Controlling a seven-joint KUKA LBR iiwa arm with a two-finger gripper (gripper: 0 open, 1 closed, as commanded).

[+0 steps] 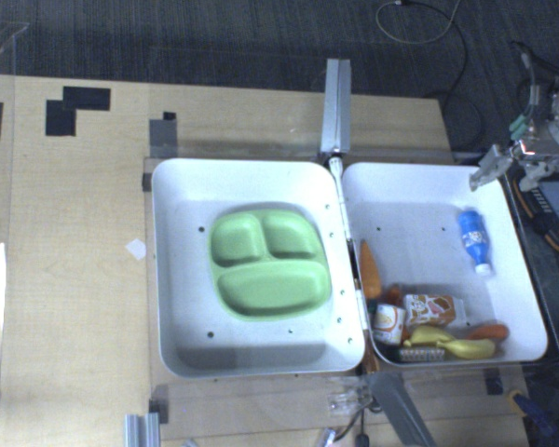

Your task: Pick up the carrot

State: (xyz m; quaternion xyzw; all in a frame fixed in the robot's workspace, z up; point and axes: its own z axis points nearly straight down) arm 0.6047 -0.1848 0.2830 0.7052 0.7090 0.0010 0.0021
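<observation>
in right bin [419,189]: one carrot [369,268] | one bottle [474,240] | gripper [489,170] state: cannot tell

Pale wooden bench [65,277], dark carpet floor [214,17] — thin cable [429,17] looped across it

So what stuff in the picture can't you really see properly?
- The gripper, camera view: small and blurred at the right bin's corner, so open or shut is unclear.
- The carrot: its lower end is hidden by a small can.
- The pile at the bin's near edge: packet, banana and an orange thing overlap; labels too small to read.
- The bottle: label too blurred.
</observation>
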